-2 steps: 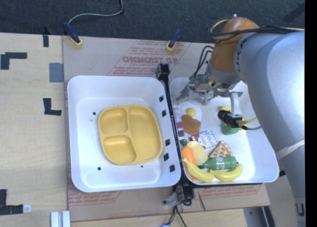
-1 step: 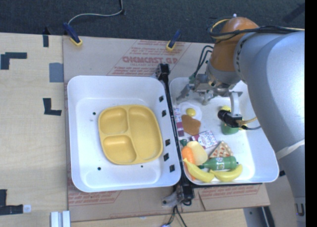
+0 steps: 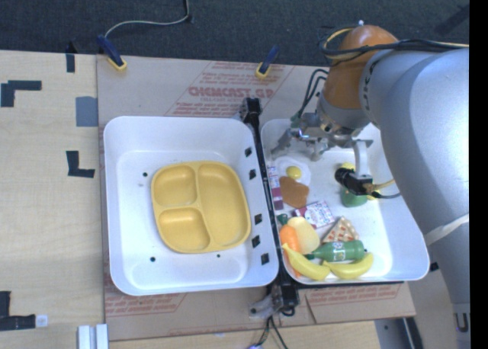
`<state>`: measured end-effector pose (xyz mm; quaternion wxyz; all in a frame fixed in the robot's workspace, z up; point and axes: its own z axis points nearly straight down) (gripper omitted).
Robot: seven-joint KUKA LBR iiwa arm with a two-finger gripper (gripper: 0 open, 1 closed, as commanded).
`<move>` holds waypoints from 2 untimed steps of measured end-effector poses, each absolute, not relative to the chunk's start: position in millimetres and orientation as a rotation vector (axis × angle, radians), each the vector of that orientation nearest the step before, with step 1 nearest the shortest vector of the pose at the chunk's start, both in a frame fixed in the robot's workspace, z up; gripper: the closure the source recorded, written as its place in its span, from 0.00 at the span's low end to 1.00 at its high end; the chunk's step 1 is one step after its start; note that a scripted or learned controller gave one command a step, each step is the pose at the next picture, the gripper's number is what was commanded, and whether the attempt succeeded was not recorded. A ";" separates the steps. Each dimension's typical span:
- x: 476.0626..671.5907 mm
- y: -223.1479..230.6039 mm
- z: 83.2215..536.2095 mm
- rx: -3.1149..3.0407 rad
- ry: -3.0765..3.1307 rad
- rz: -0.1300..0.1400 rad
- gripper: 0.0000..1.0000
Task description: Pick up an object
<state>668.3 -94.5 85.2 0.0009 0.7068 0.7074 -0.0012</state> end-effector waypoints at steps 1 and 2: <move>668.2 -94.6 85.3 2.218 2.221 -0.003 0.00; 668.3 -94.5 85.2 2.219 2.221 -0.004 0.00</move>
